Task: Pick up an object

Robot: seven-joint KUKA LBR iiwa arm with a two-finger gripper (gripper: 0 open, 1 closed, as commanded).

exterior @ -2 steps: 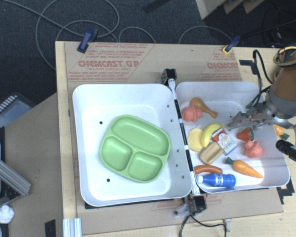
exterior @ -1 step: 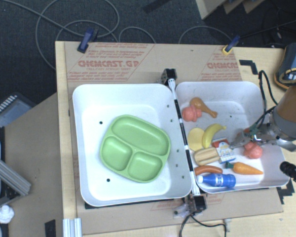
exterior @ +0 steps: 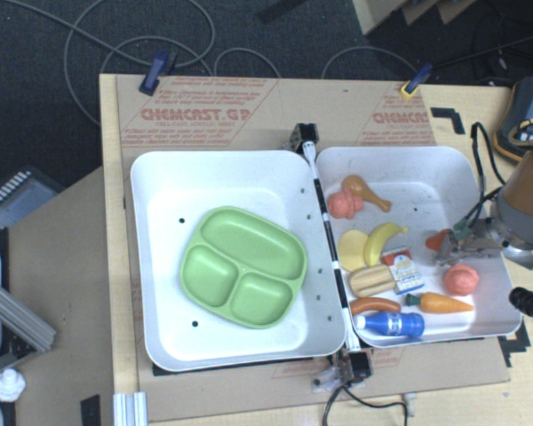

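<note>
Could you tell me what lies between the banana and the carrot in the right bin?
In the camera view, a small red-and-white carton lies between the banana and the carrot.

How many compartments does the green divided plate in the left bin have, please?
3: the green plate has one long compartment along its far side, one at the near left and one at the near right.

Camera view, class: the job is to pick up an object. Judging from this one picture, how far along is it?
Done: the gripper has reached into the right bin, low beside a small red item. In hand: nothing visibly lifted; whether it grips that item is unclear. The banana, carrot and blue bottle lie on the bin floor. Left: secure one object and raise it clear.
</note>
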